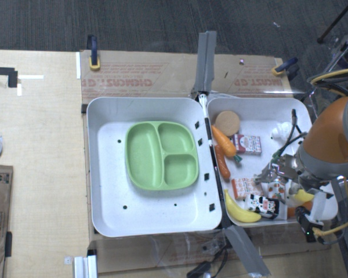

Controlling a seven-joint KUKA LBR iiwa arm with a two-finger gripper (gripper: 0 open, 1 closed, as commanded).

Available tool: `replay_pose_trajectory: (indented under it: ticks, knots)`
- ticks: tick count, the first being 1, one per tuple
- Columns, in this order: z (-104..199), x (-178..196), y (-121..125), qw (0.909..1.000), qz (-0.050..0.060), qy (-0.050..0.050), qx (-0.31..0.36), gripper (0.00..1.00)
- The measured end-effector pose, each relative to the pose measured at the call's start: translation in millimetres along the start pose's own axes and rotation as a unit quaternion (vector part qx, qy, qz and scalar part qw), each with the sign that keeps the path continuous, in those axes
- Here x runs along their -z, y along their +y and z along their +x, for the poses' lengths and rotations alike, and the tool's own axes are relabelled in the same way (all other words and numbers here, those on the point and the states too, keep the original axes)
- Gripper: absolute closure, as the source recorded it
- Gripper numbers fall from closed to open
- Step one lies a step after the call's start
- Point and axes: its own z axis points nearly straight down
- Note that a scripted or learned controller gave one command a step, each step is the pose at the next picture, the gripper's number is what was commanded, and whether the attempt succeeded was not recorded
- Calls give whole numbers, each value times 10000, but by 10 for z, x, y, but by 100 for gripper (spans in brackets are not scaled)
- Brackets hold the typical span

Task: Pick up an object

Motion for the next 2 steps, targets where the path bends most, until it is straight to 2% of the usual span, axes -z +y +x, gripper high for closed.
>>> replay_pose_trajectory:
  ticks: [1,2]
  knots:
    - [11,91,13,10000,-4,14,-4,100]
    - [721,1174,384,9995,53,-13,310,100]
